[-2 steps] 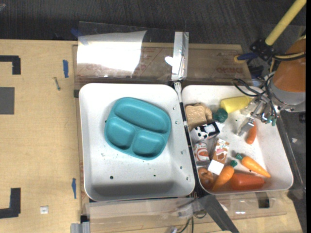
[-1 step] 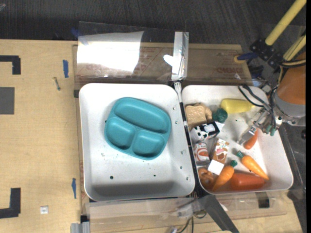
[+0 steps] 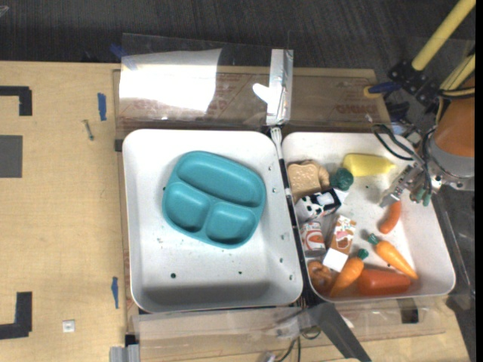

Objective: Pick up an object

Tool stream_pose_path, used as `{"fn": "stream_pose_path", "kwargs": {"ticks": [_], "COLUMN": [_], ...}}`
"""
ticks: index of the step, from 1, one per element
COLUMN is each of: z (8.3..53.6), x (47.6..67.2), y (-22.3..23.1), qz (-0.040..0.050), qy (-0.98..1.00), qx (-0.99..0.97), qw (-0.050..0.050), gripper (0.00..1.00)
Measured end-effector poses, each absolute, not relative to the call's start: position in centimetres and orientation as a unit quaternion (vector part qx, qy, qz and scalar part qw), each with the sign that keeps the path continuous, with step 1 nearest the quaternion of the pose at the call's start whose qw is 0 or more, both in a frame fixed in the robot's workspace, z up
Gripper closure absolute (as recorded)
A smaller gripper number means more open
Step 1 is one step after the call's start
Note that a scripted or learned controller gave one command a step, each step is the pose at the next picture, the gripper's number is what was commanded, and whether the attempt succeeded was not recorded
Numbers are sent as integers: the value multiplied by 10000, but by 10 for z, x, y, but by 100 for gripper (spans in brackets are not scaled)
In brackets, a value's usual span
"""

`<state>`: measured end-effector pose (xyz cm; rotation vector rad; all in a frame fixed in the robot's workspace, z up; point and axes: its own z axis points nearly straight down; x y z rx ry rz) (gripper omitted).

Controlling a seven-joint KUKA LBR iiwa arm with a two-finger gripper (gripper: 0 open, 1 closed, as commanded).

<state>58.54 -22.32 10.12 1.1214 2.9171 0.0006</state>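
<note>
With your hand (image 3: 404, 188) hovering at the right white plastic bin's (image 3: 445, 266) far edge, grip unreadable, above a small orange carrot toy (image 3: 390, 216) amid packed toys, expect a descent to clip the yellow banana-like piece (image 3: 367, 164) or close on nothing.

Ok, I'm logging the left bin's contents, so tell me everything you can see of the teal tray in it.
The teal tray is a rounded, smooth, plastic-looking dish with three compartments: one long one along its far side and two smaller ones nearer the camera. It lies flat and turned at a slant, open side up, on the floor of the left bin, toward the far half. Its compartments hold nothing, and it touches just the bin floor.
</note>
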Motion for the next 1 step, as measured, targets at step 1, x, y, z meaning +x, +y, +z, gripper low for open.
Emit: {"fn": "stream_pose_path", "kwargs": {"ticks": [1], "z": [195], "x": [573], "y": [-165], "qz": [16], "qy": [8980], "qx": [4399], "qw": [56], "gripper": [100]}}
